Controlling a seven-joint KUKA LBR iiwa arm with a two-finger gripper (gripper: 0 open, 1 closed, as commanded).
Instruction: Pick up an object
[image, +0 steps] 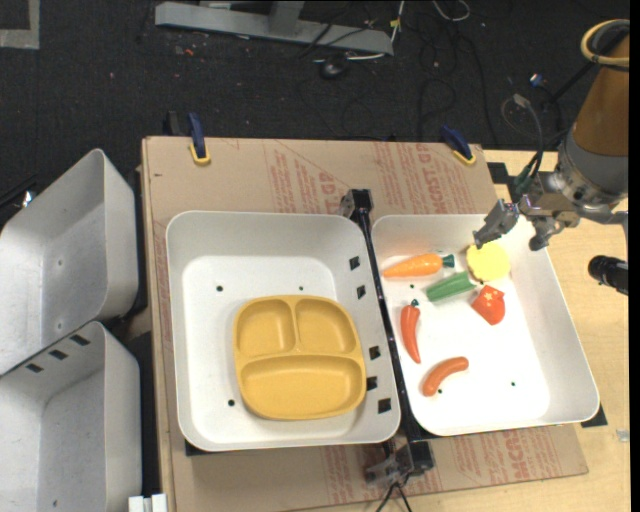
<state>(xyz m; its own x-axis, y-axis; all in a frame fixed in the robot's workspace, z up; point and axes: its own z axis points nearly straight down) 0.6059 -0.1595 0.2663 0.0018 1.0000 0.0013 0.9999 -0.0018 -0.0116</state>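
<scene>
Yellow fruit (488, 263) beside carrot (411, 266) and green vegetable (451, 288), under wide-spread, unladen end effector (517, 226).

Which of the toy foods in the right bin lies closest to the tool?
The yellow round piece, at the bin's upper right, just below the tool. The carrot, green piece, red pepper, chili and sausage lie farther away.

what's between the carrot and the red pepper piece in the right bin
In the camera view, the green cucumber lies between the carrot and the red pepper piece, with the yellow round piece just above that line.
</scene>
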